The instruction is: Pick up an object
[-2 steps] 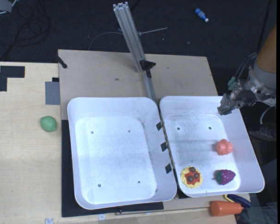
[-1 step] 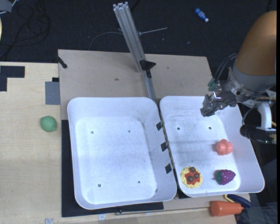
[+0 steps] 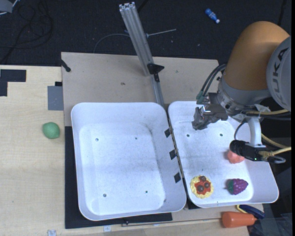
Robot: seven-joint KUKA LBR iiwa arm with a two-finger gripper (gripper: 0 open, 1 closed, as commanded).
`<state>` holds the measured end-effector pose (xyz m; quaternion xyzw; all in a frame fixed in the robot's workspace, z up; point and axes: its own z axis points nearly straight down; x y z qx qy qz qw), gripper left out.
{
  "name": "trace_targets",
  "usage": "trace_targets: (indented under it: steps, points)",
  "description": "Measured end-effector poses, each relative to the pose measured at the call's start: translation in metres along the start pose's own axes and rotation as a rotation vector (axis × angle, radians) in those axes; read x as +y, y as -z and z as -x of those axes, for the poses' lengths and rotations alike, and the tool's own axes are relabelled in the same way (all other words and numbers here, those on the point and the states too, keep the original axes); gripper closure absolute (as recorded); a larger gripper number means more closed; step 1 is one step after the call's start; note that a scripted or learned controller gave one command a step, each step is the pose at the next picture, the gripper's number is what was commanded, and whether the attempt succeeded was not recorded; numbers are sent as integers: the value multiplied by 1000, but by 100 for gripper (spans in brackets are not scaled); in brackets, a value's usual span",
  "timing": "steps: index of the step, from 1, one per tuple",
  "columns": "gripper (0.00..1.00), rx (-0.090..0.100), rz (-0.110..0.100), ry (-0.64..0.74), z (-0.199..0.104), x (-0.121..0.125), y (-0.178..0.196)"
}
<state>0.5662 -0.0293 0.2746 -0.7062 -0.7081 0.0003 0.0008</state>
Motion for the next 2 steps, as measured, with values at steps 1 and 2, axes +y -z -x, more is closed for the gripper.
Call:
trace_targets:
  steps: [1,2]
  points:
    - [100,0,0,0,-54,-13,-6]
    - [100,0,1,0,-111,-19,-11]
